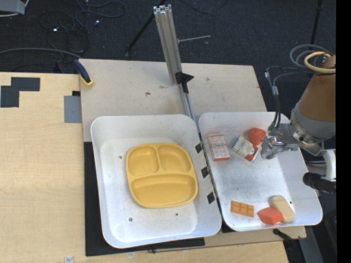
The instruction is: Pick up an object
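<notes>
Two white bins lay side by side on the tabletop [137,86]. The left bin [107,147] held a yellow divided plate [162,175]. In the right bin [263,185], the hand [270,147] sat just beside a red object [255,135] and a small carton [243,146]. Whether it was open, I could not tell; the arm [318,100] was cut off at the right.

Two white bins, the left bin [104,147] speckled grey on its floor, the right bin [258,190] likewise dusted with grey. Yellow three-part tray [162,175]. Pink-and-white printed box [219,147]. Small carton [244,147] in white, blue and red. Red-orange lump [256,134]. Orange wafer [242,209] with a grid pattern. Beige block [282,207] touching a red piece [270,216]. Pale wood bench [38,163] marked with black and grey patches.
</notes>
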